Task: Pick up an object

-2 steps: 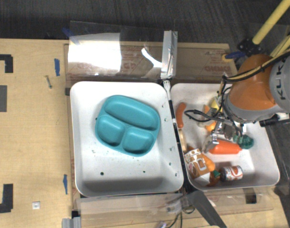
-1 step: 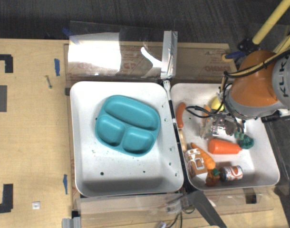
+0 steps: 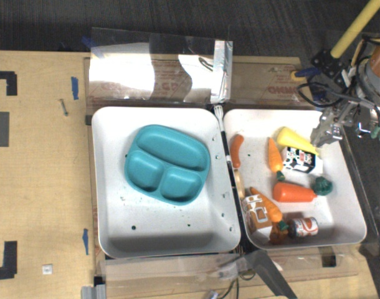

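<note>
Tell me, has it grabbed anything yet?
Not yet, it seems. The claw hangs at the right bin's far edge, beside the yellow block, with nothing seen in it. The toys, like the carrot and can, lie in the bin. The pick itself remains.

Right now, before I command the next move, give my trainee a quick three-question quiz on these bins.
1. True or false: the teal divided plate lies in the left bin.
2. Which thing is nearest the claw? A. the can B. the yellow wedge C. the small carton
3. Fill in: the black-and-white box sits just below the yellow ____.

Key: 1 true; 2 B; 3 wedge.
</note>
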### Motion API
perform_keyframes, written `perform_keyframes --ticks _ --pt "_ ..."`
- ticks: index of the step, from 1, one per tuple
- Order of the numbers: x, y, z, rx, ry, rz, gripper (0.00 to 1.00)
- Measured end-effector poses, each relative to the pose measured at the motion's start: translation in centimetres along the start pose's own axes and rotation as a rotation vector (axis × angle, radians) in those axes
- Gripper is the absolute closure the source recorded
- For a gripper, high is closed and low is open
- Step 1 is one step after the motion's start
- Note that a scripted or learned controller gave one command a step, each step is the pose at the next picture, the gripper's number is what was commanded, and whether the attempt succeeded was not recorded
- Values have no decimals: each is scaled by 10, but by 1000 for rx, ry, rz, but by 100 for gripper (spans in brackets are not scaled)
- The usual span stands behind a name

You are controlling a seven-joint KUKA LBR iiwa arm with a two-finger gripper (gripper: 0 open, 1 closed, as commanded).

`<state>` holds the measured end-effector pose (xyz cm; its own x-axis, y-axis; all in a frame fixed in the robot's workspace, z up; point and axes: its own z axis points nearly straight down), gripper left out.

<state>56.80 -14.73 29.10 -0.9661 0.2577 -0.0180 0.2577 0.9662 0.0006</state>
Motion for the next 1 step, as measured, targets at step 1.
perform_keyframes --ticks 1 --pt "2 0 5 0 11 0 0"
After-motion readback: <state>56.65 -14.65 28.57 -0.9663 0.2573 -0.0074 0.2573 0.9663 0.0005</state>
